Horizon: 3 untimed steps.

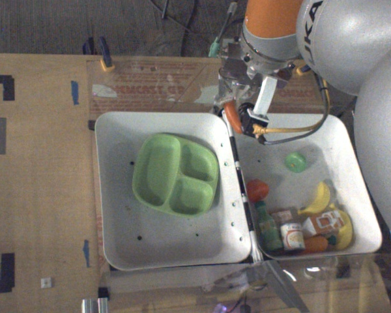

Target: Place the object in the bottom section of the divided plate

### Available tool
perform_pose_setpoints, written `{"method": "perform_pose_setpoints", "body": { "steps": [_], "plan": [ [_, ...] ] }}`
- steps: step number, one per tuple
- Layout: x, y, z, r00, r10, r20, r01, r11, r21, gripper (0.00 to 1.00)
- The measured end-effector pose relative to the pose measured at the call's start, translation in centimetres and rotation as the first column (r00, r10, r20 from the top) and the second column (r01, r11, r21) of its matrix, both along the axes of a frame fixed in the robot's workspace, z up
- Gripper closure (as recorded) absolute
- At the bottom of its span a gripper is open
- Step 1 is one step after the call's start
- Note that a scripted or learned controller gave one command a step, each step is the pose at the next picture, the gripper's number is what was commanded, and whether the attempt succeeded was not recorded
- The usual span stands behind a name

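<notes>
Arm hangs over the seam between your two bins, upper centre of frame.
Your tool [238,119] points down there, pinching an orange-red object [231,116]. One green divided plate [176,174] lies in the left bin [117,233]. The right bin [352,149] holds one banana [318,199], one green round piece [296,162], one red piece [257,190] and a lower-edge cluster.

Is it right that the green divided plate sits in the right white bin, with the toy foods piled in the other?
Not quite. The camera view shows the green divided plate lying in the left white bin; the toy foods, such as the yellow banana, are piled in the right white bin.
</notes>
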<state>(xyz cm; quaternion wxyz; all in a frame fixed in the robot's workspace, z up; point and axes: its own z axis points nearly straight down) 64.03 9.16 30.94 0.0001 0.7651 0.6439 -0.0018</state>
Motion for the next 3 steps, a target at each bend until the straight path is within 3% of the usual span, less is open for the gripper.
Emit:
{"method": "perform_pose_setpoints", "body": {
  "steps": [1, 2, 3],
  "plan": [
    [-4.3, 4.3, -5.0, 1.0, 0.003, -0.004, -0.003, 1.0, 0.001, 1.0],
    [-4.6, 11.5, -9.6, 0.999, 0.037, -0.005, -0.037, 0.999, 0.001, 1.0],
    [-4.5, 11.5, -9.6, 0.999, 0.037, -0.004, -0.037, 0.999, 0.001, 0.0]
  ]
}}
